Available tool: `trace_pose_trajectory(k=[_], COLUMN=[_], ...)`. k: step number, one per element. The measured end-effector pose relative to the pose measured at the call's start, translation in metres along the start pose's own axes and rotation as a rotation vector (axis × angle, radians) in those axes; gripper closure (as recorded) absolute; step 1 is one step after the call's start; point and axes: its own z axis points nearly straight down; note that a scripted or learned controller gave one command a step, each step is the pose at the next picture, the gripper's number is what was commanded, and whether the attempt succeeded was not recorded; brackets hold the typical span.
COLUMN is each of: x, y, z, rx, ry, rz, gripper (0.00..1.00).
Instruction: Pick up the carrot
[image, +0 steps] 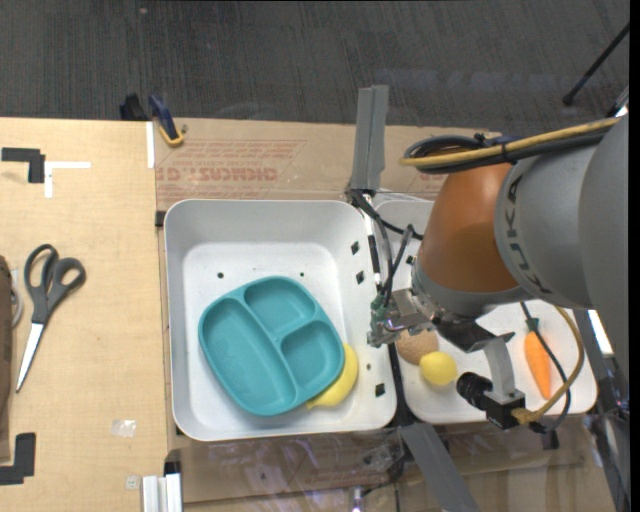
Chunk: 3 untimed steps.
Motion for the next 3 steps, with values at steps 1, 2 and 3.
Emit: trace_pose_trajectory(k=[1,2,3], x=[0.052,-0.016,0.001], y=[0.013,-0.003,-0.001], z=[0.048,0.000,0.000], rx=[0.002,0.000,0.002], ry=[0.000,0.000,-0.001], rz=[0.021,0.191,0.503], gripper=[1.00,1.00,1.00])
